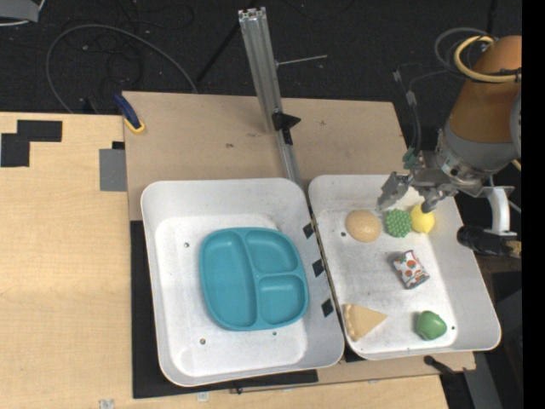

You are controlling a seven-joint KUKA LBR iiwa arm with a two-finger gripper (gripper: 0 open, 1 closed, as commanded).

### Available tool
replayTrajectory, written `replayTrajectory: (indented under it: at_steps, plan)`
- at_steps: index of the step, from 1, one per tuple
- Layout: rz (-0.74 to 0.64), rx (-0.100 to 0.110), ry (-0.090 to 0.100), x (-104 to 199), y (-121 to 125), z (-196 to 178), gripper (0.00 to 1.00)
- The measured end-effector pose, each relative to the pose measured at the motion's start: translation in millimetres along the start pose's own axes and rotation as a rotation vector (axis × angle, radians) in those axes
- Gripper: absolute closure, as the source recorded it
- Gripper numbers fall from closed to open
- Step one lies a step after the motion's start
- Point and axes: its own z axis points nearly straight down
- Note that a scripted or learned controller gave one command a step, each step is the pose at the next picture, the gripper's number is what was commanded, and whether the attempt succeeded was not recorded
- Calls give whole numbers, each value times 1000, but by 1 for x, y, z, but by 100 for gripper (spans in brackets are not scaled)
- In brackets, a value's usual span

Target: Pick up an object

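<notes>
My gripper (411,198) hangs over the far part of the right bin (464,331), open, its two grey fingers spread with nothing between them. Just below it lie a green knobbly ball (398,223) and a yellow lemon-like piece (422,221). A tan round bun (363,227) sits to their left. Nearer the front lie a small red-and-white packet (410,269), a green pepper-like object (431,325) and a tan wedge (364,319).
The left bin (170,348) holds a teal divided plate (254,277). An upright aluminium post (260,66) stands behind the bins. Black clips (318,267) sit along the seam between the bins. A bracket and cable (494,228) hang at the bench's right side.
</notes>
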Motion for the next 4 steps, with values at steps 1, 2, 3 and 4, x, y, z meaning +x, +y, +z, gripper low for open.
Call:
replayTrajectory:
  at_steps: [1,2,3,4]
  plan:
    - [0,1,-1,0,4,43,0]
    - [0,5,1,4,2,107,0]
    - [2,-3,-1,4,3,136,0]
    - [6,1,0,3,2,128,100]
